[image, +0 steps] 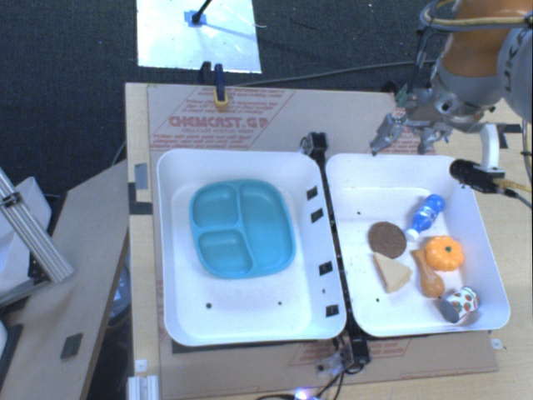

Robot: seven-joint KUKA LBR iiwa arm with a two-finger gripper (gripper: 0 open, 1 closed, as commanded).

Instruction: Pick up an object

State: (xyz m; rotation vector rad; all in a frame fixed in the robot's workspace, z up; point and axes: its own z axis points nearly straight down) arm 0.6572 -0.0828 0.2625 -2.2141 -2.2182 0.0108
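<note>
A: Nearest the lens, right bin (491, 261): wrapped item (459, 303), orange ball (444, 253), wedge (392, 272), brown disc (387, 238), bottle (425, 214), clustered within reach.
B: Gripper (405, 139)?
A: Spread, holding nothing, hovering above that bin's far rim. Probably staging a descent.
B: Left of that bin?
A: Blue tray (242, 227).

Right bin's (350, 223) near-left floor lies open; objects (420, 257) crowd far-right.

Even overhead light, soft focus, glare on white bins (250, 161).
</note>
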